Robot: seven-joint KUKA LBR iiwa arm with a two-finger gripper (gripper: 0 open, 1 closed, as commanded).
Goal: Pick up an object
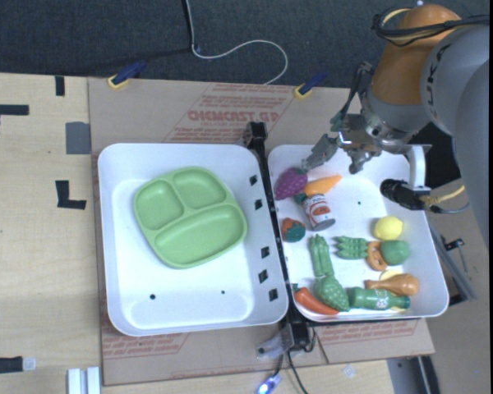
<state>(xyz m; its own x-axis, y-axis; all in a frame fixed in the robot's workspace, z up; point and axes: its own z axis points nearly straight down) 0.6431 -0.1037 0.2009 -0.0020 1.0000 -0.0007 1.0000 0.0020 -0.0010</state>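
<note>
Note that the carrot (323, 184) lies in the far left part of the right bin (434, 245), just below and slightly left of the gripper (337, 153). Its long axis runs left-right, tilted up toward the right. The purple toy (290, 183) sits just left of it. The fingers stand apart, open, holding nothing; contact with the carrot cannot be confirmed.

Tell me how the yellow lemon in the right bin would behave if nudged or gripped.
The lemon looks round and smooth, so it would probably roll when nudged. Its glossy toy look suggests it is light and could slip from a pinch. The green ball beside it may stop it.
</note>
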